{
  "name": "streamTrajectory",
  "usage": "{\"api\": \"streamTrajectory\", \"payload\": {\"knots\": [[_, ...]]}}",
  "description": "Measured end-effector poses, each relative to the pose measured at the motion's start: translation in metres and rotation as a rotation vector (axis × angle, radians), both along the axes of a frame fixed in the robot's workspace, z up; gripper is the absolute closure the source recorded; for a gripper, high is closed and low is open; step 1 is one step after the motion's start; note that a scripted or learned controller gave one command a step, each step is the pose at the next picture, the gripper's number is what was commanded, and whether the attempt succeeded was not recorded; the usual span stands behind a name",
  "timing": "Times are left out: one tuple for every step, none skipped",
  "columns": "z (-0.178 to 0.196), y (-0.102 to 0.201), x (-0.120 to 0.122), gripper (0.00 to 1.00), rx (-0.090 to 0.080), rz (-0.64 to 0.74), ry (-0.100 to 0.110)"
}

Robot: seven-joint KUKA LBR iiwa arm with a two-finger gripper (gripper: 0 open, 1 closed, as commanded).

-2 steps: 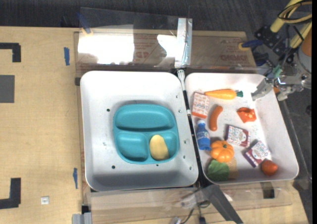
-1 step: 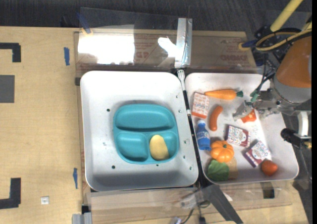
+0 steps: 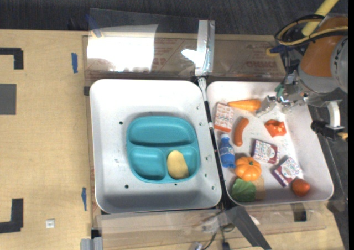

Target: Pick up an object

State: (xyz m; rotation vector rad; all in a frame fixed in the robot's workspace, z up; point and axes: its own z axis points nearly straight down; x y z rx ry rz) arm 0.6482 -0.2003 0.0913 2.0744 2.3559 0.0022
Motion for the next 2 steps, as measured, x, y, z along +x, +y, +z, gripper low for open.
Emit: {"api": "streamTrajectory", "payload": {"knots": [[-0.0055, 0.0509, 0.019, 0.0, -0.001, 0.12, 0.002], [-0.006, 0.0468, 0.0187, 0.0, 0.001, 0.078, 0.005]]}}
